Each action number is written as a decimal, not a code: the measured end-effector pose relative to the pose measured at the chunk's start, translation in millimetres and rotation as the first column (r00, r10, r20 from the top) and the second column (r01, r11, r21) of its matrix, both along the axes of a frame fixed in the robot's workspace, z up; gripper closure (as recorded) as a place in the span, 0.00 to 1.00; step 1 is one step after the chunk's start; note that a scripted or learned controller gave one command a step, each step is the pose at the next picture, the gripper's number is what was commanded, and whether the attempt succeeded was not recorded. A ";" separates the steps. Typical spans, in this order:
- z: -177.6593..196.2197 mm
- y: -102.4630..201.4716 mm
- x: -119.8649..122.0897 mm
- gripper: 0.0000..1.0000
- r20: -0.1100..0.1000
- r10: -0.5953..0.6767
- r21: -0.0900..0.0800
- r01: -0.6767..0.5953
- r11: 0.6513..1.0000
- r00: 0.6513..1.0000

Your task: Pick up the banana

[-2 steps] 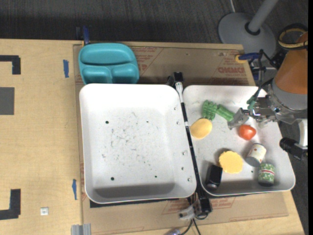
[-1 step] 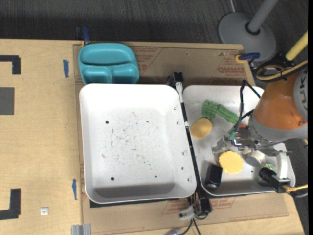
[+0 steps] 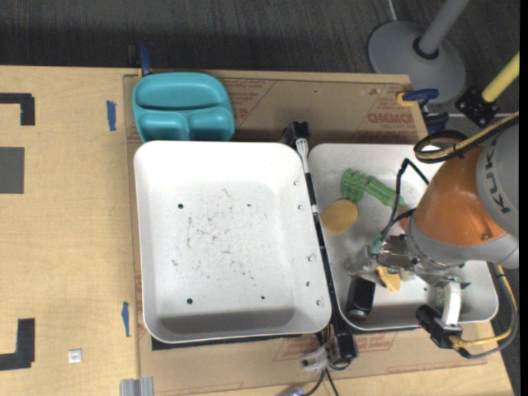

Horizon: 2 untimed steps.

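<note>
banana (image 3: 390,280): mostly hidden under wrist, lower right
gripper (image 3: 381,264): fingers too obscured to tell
arm (image 3: 474,196): cut by right edge

The shallow white plastic left bin (image 3: 223,238) lies wide open across its floor; the black divider rail (image 3: 316,221) runs along its right rim; right of that rail the white right bin (image 3: 363,157) is crowded by a green ridged toy (image 3: 367,186), a round tan disc (image 3: 339,215), a black block (image 3: 360,295) and the grey-and-orange arm (image 3: 462,213); behind the left bin's far rim sits a teal compartment tray (image 3: 183,106).

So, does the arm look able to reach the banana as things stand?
Probably yes: the gripper hangs right above the banana in the right bin, and the black object beside it looks apart.
</note>
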State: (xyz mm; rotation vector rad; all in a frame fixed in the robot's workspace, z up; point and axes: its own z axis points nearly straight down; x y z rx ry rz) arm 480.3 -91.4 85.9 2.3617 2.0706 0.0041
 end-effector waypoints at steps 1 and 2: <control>13.1 -1.2 3.3 1.00 0.011 -0.002 -0.004 0.002 1.000 1.000; 47.3 -14.7 55.5 1.00 -0.002 -0.125 -0.001 0.125 0.992 0.992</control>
